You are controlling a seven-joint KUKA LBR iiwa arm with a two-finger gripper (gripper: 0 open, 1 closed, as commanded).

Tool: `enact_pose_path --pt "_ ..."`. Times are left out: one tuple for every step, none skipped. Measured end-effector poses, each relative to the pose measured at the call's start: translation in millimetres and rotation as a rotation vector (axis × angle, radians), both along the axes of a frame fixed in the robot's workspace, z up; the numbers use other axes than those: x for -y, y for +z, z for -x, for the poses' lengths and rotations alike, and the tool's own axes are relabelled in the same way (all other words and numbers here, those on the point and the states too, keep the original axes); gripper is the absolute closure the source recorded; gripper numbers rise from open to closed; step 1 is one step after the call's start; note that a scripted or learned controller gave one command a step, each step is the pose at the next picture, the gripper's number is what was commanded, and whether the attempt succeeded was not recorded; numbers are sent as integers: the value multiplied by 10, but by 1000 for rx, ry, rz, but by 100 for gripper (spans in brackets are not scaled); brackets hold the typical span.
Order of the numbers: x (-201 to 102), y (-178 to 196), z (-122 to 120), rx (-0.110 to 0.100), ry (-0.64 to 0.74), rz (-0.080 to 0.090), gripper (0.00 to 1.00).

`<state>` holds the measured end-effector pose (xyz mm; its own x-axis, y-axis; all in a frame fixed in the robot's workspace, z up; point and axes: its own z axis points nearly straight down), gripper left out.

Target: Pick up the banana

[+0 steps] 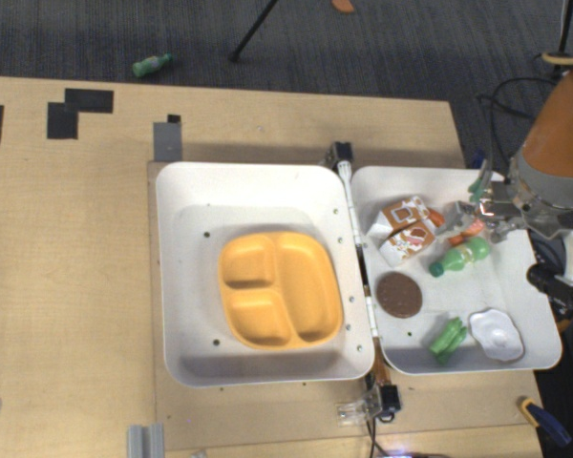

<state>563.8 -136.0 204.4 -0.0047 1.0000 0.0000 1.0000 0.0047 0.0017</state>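
arm (563, 132) cut off at right edge, claw (487, 208) fingers too blurred to tell

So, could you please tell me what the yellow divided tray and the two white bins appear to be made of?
The yellow tray looks like moulded plastic, matte with soft rounded compartment edges. The left bin and the right bin look like thin formed plastic, smooth with a slight sheen, though coated metal can't be excluded.

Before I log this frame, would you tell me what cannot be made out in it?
- Banana: none can be identified among the small items in the right bin, camera view.
- Tool: too small and blurred to read, with the arm above it.
- Arm: cut off by the right edge.
- Packet: print too small to read.
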Motion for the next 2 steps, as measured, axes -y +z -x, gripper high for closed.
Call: enact_pose_path --pt "13 -1141 433 0 -128 0 0" --pt "-593 -196 729 1 -94 -1 0"
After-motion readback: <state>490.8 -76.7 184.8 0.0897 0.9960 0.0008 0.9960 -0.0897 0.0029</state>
